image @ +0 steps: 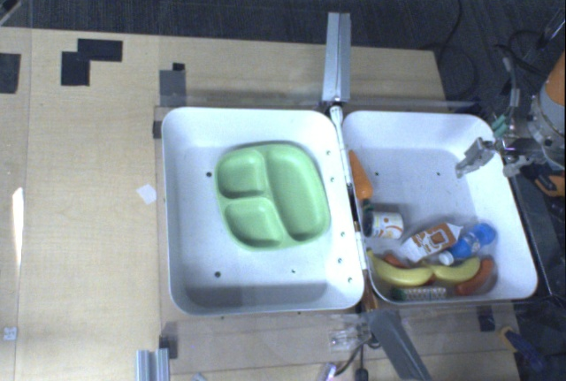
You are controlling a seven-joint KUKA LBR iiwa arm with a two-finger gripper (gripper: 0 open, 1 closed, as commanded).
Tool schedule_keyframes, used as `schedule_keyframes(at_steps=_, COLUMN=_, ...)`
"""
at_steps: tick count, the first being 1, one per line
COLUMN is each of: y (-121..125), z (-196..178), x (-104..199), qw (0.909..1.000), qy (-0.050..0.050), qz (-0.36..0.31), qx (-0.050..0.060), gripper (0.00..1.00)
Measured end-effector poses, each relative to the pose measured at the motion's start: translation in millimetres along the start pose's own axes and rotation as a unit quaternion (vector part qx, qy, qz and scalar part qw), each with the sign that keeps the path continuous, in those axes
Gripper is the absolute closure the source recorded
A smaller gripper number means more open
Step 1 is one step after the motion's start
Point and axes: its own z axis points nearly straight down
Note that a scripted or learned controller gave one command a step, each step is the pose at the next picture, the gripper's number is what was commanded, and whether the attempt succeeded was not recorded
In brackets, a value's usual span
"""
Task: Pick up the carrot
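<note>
Two white bins sit side by side: the left bin (pixel 177 220) holds one green divided plate (pixel 270 194), the right bin (pixel 416 136) one carrot (pixel 359 177), two bananas (pixel 424 272), a small can (pixel 383 223) and a bottle (pixel 447 240). The carrot is slim and orange (its tip paler), lying along that bin's left wall. The gripper (pixel 482 153) hovers at the right rim, well apart; its grip cannot be told.

The orange carrot (pixel 359 179) lies lengthwise against the right bin's left wall, well apart from the gripper (pixel 485 155).
</note>
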Motion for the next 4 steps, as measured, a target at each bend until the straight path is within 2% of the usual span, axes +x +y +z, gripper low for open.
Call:
schedule_keyframes(at_steps=1, y=81, z=123, x=45, qw=0.9941, qy=0.000, qz=0.108, qx=0.001, gripper=0.00)
schedule_keyframes(at_steps=2, y=83, z=111, x=46, qw=0.9946, qy=-0.001, qz=0.104, qx=-0.002, gripper=1.00)
schedule_keyframes(at_steps=3, y=112, z=148, x=-10, qw=0.9885, qy=0.000, qz=0.151, qx=-0.001, gripper=1.00)
schedule_keyframes(at_steps=4, y=113, z=147, x=-13, qw=0.9811, qy=0.000, qz=0.193, qx=-0.002, gripper=1.00)
